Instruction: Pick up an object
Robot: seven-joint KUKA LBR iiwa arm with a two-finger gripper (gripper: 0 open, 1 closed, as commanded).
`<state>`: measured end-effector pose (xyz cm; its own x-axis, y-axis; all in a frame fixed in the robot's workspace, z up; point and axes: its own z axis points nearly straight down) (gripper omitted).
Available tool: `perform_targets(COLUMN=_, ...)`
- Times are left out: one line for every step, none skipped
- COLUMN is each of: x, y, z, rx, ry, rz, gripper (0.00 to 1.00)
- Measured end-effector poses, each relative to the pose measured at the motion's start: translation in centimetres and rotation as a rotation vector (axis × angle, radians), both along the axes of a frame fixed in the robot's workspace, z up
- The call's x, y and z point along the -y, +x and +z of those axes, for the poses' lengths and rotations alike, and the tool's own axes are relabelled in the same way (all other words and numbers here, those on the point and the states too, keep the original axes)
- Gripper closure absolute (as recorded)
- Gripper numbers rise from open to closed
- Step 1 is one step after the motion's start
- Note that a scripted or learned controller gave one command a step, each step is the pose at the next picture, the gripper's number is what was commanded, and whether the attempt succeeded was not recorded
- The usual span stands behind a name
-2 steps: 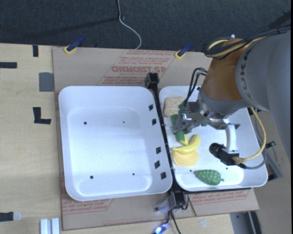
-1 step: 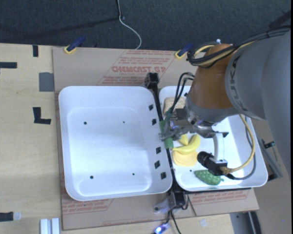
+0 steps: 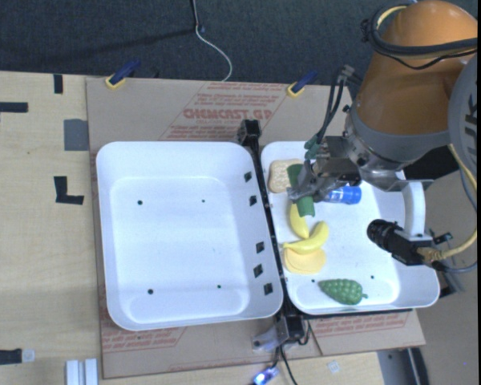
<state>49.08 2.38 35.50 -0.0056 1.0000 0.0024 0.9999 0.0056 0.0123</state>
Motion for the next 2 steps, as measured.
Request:
perform_targets(x=-4.9, y=-0.9, z=-7.4, rx=-0.021, ry=-0.003, rz=0.000, gripper=1.00)
perform_targets(x=-6.8, y=-0.7, z=-8.6, rx=-0.017, ry=-0.004, rz=-0.003, gripper=1.00)
